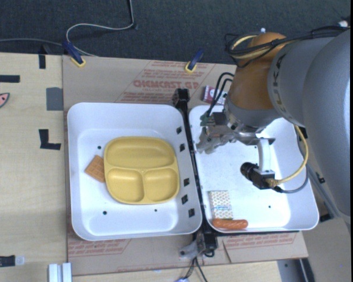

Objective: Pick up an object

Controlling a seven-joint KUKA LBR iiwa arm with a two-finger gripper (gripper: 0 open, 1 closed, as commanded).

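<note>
My gripper [207, 141] hangs low over the upper left part of the right bin [294, 216], close to the divider between the bins. Nothing shows between its fingers. A small patterned packet [220, 204] lies near the front of the right bin, and a red-orange sausage-shaped piece [230, 223] lies just below it by the front rim. The left bin [85, 122] holds a yellow divided plate [142, 169] with a tan cracker-like square [95, 168] tucked at its left edge.
The big grey arm with its orange band [256, 75] covers the right bin's upper right side. A black-and-white fitting with a yellow cable [260, 172] hangs over the bin's middle. Black clips [180, 97] sit on the divider. Cardboard surrounds the bins.
</note>
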